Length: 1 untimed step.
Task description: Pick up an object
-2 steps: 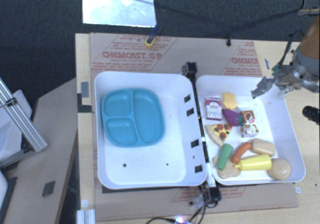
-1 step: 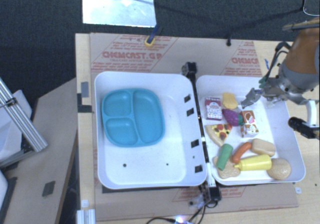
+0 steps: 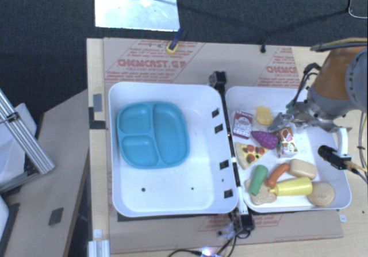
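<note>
My gripper [image 3: 286, 122] hangs low over the upper middle of the right bin [image 3: 345, 192], at the end of the grey arm with its orange band [image 3: 338, 75]. Directly below it stands a small red and white carton [image 3: 286, 142], with a purple eggplant [image 3: 264, 138] to its left. A yellow chip [image 3: 264, 115] and a red packet [image 3: 242, 124] lie further left. Nothing can be made out held in the gripper.
The right bin also holds a pizza slice [image 3: 248, 153], green cucumber [image 3: 258, 176], orange sausage [image 3: 278, 172], bread roll [image 3: 303, 168], yellow bottle [image 3: 291, 187] and cookie [image 3: 321, 193]. In the left bin [image 3: 172, 198] lies a blue divided plate [image 3: 153, 134].
</note>
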{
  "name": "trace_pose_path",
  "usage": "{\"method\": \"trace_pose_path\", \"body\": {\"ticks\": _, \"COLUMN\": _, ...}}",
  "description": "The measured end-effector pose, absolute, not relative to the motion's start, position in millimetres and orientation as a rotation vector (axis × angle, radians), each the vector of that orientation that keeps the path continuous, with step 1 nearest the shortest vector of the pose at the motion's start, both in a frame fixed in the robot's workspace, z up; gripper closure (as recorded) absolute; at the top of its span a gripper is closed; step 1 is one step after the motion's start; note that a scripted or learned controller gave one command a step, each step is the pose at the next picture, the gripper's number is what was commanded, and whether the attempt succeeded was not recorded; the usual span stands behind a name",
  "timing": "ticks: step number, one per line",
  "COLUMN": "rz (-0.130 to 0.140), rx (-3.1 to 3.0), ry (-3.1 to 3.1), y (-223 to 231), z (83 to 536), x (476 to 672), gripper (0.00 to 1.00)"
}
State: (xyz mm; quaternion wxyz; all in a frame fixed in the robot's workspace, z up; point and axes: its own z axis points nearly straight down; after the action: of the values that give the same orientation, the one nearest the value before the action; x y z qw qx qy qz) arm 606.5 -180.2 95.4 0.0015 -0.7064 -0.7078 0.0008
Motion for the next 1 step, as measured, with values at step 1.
{"method": "trace_pose_path", "body": {"ticks": 1, "rz": 0.0, "rx": -2.219, "ry": -2.225, "y": -179.6, "z": 84.5, "x": 607.2, "gripper": 0.0}}
